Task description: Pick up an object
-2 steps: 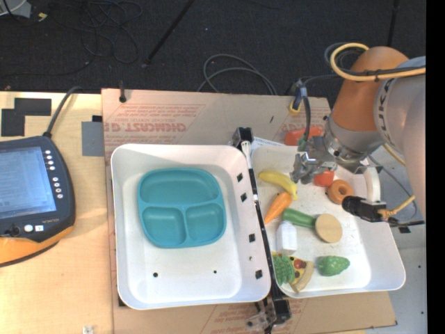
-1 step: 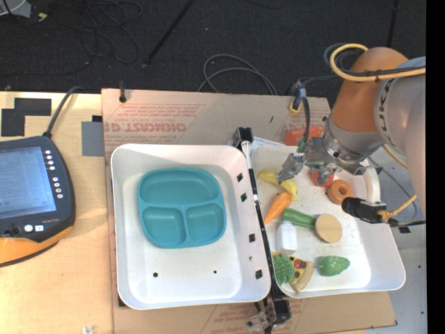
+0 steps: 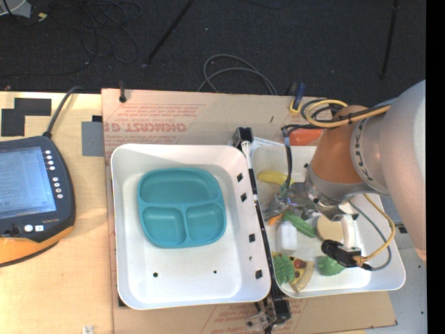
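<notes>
The arm, with its orange band [image 3: 332,160], reaches down into the right bin [image 3: 391,281]. My gripper [image 3: 287,202] is low among the toy foods near the bin's left wall. Just beyond it lies a yellow banana [image 3: 272,178]. On its near side are a green pepper-like piece [image 3: 300,224], a small orange piece [image 3: 274,220] and a white bottle [image 3: 286,237]. Closer to the front edge lie a broccoli [image 3: 282,264], a pizza slice [image 3: 303,274] and a green leafy piece [image 3: 331,266]. I see nothing lifted clear of the bin floor.
The left bin [image 3: 125,186] holds a teal divided plate [image 3: 182,207]. A divider with black clips [image 3: 252,207] separates the bins. A tablet pendant [image 3: 28,186] lies at the bench's far left. Yellow and black cables [image 3: 375,245] loop over the right bin.
</notes>
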Available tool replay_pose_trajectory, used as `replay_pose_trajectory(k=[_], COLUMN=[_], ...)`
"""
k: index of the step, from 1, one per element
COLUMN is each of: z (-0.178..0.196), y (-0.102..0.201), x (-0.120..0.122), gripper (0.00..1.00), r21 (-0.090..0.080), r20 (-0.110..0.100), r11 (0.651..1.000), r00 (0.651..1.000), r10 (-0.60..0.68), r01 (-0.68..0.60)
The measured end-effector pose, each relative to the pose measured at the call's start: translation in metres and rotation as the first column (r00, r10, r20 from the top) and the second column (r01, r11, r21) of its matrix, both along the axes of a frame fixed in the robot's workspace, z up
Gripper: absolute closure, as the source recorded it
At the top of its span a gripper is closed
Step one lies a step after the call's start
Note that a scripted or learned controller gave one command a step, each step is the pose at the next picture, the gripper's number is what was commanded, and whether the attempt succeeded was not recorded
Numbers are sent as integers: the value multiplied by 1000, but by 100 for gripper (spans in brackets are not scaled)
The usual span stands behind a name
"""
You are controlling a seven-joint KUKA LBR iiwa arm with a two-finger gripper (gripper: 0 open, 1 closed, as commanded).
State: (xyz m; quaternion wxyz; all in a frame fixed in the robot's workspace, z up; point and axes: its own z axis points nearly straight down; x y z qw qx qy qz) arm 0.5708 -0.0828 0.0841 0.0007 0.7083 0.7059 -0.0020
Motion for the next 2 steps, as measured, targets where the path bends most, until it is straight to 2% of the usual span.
replay_pose_trajectory(k=[1,2], z=[13,108], y=[1,41], x=[0,-6], gripper=[100,100], r21=[5,5], r20=[-5,3], r11=[1000,1000], r00=[1000,1000], r10=[3,6], r01=[-3,-6])
